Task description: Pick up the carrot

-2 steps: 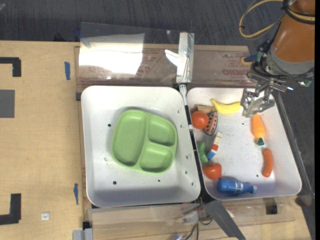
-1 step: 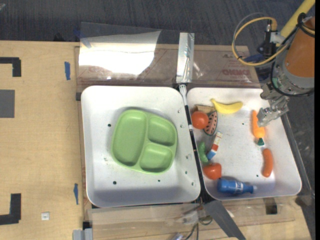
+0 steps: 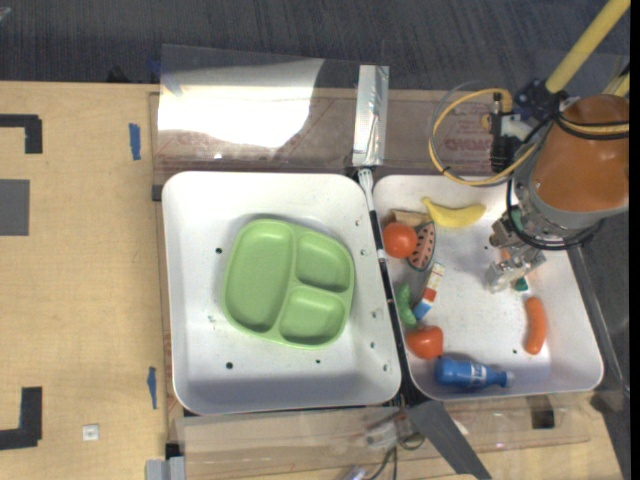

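The carrot (image 3: 535,325), a short orange stick, lies near the right wall of the right bin (image 3: 580,368), pointing roughly front to back. My gripper (image 3: 508,268) hangs over the same bin, up and to the left of the carrot and apart from it. The grey wrist with its orange band (image 3: 585,168) covers the bin's far right corner. A small green and red scrap (image 3: 522,283) sits just beside the gripper's tip.
In the right bin lie a banana (image 3: 452,212), a tomato (image 3: 399,239), a watermelon slice (image 3: 424,246), a second tomato (image 3: 425,341), a blue bottle (image 3: 468,372) and small pieces (image 3: 420,303). The left bin (image 3: 190,268) holds a green divided plate (image 3: 288,281).
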`<state>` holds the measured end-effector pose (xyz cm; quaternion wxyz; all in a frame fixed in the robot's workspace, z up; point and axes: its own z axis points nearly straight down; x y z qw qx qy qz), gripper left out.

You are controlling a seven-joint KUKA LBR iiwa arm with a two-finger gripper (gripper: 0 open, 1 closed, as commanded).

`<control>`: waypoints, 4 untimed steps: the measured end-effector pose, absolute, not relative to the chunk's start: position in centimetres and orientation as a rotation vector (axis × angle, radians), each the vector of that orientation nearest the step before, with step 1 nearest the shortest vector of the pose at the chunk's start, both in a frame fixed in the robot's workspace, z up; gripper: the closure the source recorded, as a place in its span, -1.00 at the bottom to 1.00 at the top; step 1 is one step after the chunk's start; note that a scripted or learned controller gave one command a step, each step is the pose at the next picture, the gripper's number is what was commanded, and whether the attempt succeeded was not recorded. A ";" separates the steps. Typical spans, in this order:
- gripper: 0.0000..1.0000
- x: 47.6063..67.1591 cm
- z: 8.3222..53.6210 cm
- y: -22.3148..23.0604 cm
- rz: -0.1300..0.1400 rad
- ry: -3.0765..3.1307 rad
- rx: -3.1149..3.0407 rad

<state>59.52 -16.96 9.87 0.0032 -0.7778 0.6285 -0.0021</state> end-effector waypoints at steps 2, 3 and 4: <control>-1.00 63.5 8.8 -18.9 0.061 2.006 -2.427; 1.00 64.3 10.1 -19.0 0.001 1.989 -2.414; 1.00 66.7 17.6 -16.1 -0.013 2.007 -2.404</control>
